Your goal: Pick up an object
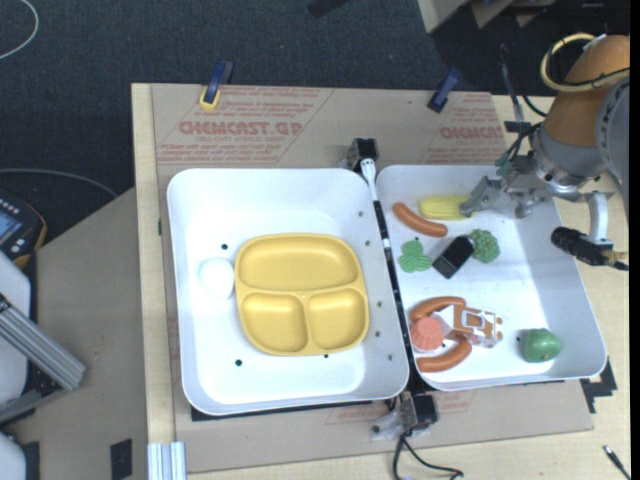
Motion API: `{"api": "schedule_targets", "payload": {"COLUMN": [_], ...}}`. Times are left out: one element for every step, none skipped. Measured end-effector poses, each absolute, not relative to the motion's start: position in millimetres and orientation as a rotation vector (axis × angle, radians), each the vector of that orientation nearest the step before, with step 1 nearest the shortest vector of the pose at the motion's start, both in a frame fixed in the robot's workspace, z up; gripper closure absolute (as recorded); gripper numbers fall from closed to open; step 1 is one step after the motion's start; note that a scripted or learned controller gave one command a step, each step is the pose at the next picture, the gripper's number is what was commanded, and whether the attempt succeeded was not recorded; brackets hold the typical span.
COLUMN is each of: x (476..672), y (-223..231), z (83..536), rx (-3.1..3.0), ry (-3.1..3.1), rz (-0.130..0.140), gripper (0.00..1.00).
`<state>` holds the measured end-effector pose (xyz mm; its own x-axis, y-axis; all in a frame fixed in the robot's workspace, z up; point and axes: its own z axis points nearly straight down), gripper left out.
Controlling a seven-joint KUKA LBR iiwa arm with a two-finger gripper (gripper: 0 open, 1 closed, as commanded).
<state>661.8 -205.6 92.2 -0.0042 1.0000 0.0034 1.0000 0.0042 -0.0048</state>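
The end effector (478,200) hovered beside the yellow corn piece (441,208) at the back of the right bin (575,298), its state indeterminable, and the adjacent sausage (419,220) could have blocked 1 finger and nudged the corn aside.

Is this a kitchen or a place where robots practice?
Probably a robot practice lab, not a kitchen. The food in the right bin, like the hot dog and broccoli, looks like toys. A grey and orange robot arm reaches in, and the bins sit on a board held by clamps.
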Motion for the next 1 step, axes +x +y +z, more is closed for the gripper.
{"api": "schedule_targets", "payload": {"x": [662.7], "y": [-204.9], "z": [105.8], "rx": [-2.209], "ry": [-2.221], "rz": [0.001], "gripper": [1.00]}}
